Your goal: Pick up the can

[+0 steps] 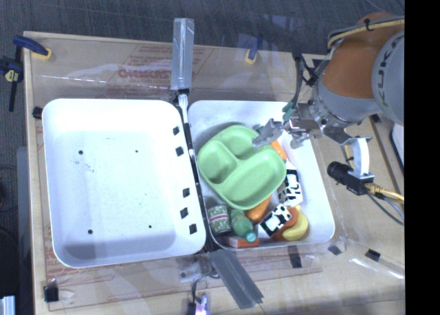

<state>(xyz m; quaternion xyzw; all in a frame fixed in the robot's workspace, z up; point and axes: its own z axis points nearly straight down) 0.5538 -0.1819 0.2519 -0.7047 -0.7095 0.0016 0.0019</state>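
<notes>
While the can (218, 219) sits untouched in the right bin (317, 190), I hover my jaws (267, 135), whose state I cannot tell.

A pale-green divided tray (242, 166) lies over a jumble in the right of two white bins (317, 169), among a black-and-white patterned item (283, 212), a yellow piece (297, 227), orange pieces (258, 210), a green bottle with a teal cap (243, 227) and a can with a green-and-red label (218, 219). The arm is grey with an orange band (354, 56), its tool (269, 132) grey metal, above a light wooden worktop (103, 56) printed with faded red lettering. Blue clamps (31, 46) grip the worktop's far left corner.
</notes>
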